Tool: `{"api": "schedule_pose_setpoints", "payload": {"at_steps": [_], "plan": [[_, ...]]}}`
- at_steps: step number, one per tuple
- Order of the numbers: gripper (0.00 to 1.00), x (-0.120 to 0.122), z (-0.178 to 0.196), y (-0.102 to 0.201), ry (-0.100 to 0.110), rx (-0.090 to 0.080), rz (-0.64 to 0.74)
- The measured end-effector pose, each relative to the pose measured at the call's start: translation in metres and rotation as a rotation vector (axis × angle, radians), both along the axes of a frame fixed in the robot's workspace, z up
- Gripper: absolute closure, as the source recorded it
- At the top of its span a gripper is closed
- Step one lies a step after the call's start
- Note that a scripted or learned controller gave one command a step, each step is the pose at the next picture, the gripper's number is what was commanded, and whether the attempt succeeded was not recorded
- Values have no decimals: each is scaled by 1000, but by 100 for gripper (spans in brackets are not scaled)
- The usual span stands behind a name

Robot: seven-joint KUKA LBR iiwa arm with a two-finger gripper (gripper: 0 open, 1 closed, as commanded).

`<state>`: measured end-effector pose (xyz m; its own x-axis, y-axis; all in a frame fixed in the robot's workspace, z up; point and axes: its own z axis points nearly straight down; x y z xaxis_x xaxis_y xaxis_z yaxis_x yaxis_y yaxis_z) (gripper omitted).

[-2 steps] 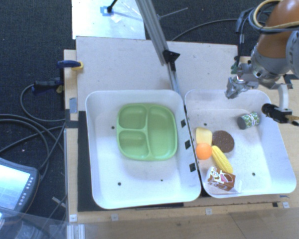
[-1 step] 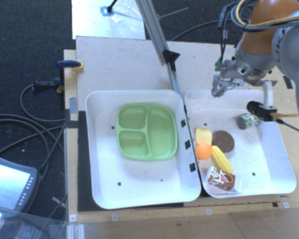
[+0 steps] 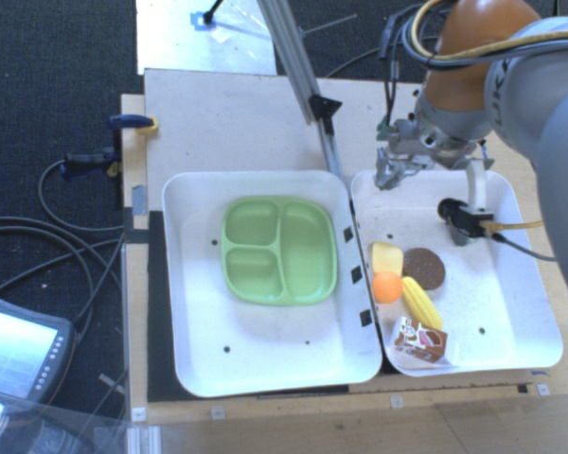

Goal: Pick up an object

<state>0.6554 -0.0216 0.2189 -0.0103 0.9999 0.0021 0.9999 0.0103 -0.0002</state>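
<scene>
Grey arm bends in from the right, tool [image 3: 394,171] hanging above the right bin's [image 3: 511,282] far corner; its grip state is unclear.

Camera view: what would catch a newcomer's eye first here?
The green divided plate in the left bin stands out most. Next, the cluster of toy food in the right bin: an orange ball, yellow corn and a brown round disc. The gripper hangs over that bin's far-left corner.

Near the right bin's [image 3: 511,253] left wall lie a pale yellow block [image 3: 387,258], an orange ball [image 3: 387,288] touching it below, a brown disc [image 3: 424,269] beside them, a yellow corn cob [image 3: 421,303] lying aslant, and a brown-and-white packet [image 3: 420,340] nearest the front.
</scene>
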Motion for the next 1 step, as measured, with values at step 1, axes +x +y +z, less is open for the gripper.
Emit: {"api": "schedule_pose_setpoints", "payload": {"at_steps": [1], "plan": [[100, -1, 4, 62, -2, 1, 2]]}}
